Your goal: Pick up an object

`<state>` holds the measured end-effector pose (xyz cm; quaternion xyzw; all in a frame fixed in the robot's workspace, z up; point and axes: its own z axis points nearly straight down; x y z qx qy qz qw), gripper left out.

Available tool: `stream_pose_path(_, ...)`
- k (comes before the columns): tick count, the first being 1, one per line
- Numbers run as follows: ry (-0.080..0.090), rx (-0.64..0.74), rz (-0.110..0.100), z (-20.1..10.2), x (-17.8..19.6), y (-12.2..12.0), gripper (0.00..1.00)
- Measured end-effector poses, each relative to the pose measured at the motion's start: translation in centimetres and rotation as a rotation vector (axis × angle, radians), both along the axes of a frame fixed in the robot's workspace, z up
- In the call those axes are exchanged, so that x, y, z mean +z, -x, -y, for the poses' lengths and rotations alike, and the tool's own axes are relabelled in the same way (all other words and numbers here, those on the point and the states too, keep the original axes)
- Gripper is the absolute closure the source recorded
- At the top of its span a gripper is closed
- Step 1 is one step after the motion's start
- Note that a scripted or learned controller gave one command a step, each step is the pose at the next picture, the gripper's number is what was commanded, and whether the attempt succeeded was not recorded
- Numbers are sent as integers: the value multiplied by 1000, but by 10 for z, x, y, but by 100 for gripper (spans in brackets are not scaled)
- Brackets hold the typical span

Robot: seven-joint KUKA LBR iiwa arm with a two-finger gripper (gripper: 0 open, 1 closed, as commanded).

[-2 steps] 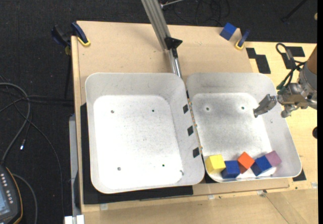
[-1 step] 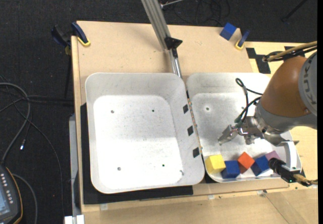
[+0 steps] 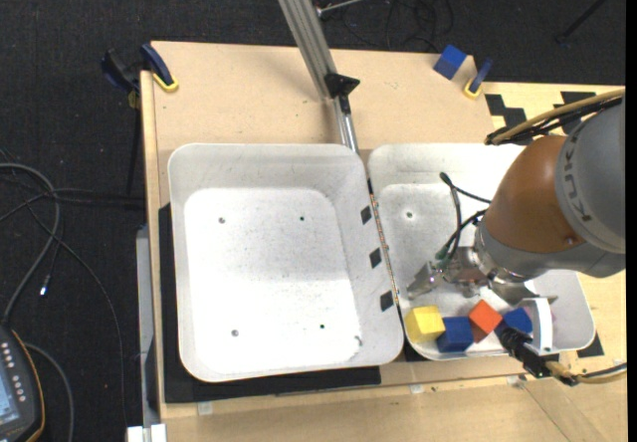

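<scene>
arm [image 3: 557, 211] cut off at right edge, perhaps hiding right bin [image 3: 418, 181] contents

White speckled bins [image 3: 264, 271] sit on a tan counter [image 3: 249, 92]. Inside the right bin: a yellow block [image 3: 426, 322], two blue blocks [image 3: 457, 333], perhaps touching, and an orange block [image 3: 485, 317].

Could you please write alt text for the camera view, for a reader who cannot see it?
A grey arm with an orange band reaches from the right into the right white bin, its gripper low above a yellow block, two blue blocks and an orange block. The left white bin sits beside it.
</scene>
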<state>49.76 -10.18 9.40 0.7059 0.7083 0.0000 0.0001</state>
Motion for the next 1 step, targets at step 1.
stream_pose_path(1,4,-6,5,50,2,-47,0)
